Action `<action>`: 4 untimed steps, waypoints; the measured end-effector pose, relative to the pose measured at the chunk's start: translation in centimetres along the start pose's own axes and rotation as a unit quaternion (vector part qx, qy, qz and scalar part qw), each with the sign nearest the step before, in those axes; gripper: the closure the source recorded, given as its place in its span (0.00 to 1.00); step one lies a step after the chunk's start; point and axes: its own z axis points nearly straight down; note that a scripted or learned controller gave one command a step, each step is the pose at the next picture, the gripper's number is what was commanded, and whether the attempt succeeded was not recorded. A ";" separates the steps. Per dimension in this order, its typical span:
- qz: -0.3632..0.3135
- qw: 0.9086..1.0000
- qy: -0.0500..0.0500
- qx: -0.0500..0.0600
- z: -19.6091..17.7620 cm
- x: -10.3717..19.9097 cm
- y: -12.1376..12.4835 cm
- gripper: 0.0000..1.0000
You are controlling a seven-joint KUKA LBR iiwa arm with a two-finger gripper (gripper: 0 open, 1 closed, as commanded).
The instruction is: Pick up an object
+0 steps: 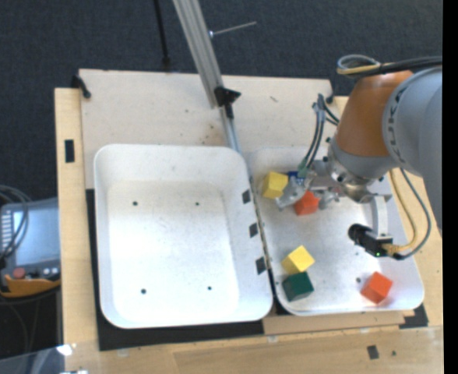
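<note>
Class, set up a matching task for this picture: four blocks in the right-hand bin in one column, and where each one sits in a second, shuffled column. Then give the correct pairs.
Column 1
1. green block
2. yellow block near the top of the bin
3. orange block at the gripper
4. orange block at the bottom right

Column 2
A. beside the gripper, just right of a yellow block
B. bottom left corner, just below a yellow block
C. alone near the bin's lower right rim
D. by the divide between the bins, upper left of the bin

Pairs: 1-B, 2-D, 3-A, 4-C
</note>
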 end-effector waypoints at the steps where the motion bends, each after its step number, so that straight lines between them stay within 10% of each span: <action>1: 0.001 1.000 0.000 0.000 4.4 0.2 0.4 0.00; 2: 0.002 1.000 0.002 -0.005 4.3 0.2 0.6 0.00; 3: 0.003 1.000 0.003 -0.005 3.3 0.2 0.6 1.00; 4: -0.003 1.000 0.002 -0.005 -1.0 0.4 0.7 1.00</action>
